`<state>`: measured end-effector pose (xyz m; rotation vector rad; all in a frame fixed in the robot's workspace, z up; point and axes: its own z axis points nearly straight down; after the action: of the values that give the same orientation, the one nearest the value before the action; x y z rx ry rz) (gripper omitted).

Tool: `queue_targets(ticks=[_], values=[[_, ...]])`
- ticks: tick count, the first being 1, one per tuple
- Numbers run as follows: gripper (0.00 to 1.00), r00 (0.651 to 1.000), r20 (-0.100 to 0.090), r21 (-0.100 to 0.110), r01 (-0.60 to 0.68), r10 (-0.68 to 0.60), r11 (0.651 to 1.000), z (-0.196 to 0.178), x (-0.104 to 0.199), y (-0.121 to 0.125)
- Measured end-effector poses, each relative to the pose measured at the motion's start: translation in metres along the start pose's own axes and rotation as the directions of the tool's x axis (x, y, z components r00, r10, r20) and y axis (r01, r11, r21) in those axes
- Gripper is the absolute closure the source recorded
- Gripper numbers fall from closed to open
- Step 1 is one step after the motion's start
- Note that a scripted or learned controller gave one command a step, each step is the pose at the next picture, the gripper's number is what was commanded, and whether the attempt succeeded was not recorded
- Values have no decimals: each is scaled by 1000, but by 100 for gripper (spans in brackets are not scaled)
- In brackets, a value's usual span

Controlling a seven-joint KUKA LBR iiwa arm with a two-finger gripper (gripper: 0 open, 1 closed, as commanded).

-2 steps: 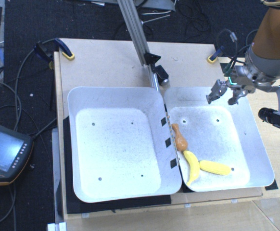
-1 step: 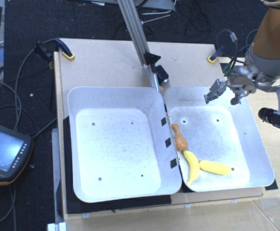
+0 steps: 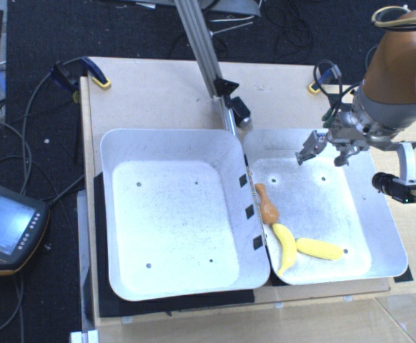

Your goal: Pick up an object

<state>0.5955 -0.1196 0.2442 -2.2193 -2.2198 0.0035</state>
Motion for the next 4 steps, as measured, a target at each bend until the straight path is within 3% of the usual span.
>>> queue_targets(ticks=[2,3,4], values=[[0,1000,0,1,0,0,1000,94,12,9],[100,1000,0,-4,0,0,1000,81,11,10],[100,1000,1,-7,0,0,1000,38,16,11]])
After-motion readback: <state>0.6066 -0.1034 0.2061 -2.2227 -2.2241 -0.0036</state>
